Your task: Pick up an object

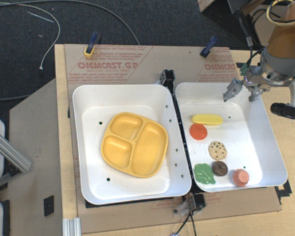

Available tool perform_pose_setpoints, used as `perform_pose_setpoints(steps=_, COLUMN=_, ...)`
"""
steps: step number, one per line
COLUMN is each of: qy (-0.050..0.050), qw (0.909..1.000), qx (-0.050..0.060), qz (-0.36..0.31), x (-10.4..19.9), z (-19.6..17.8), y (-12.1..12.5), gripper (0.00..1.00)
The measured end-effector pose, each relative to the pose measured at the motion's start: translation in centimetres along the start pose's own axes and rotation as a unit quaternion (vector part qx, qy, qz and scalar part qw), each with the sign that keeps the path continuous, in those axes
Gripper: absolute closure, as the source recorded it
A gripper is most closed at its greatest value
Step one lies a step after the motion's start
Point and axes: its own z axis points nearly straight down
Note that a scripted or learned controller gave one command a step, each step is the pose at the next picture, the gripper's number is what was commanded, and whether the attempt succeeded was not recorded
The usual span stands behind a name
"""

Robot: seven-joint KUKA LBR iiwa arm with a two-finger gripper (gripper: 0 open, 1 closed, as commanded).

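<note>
The right bin (265, 132) holds several small toy foods: a yellow banana-like piece (207, 119), a red tomato (198, 132), a speckled cookie (217, 150), a green leafy piece (204, 173), a dark brown round piece (220, 168) and a pink piece (241, 177). My gripper (243, 93) hangs over the far edge of the right bin, up and to the right of the yellow piece. Its two grey fingers are spread apart, with nothing between them.
The left bin (88, 127) holds a yellow divided plate (134, 144). Blue clamps (92, 43) (208, 46) hold the cardboard base at the back. A black clip (168, 76) sits between the bins. Cables run across the dark floor behind.
</note>
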Motion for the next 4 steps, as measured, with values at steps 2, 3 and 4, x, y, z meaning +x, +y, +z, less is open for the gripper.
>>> perform_pose_setpoints(steps=2, qy=-0.001, qw=1.0, qx=-0.003, qz=-0.001, x=-0.2, z=5.5, y=0.0, gripper=0.0)
perform_pose_setpoints(steps=3, qy=-0.001, qw=1.0, qx=-0.004, qz=-0.002, x=-0.1, z=10.0, y=0.0, gripper=0.0)
perform_pose_setpoints(steps=4, qy=-0.002, qw=1.0, qx=-0.008, qz=-0.002, x=-0.2, z=8.5, y=0.2, gripper=1.0)
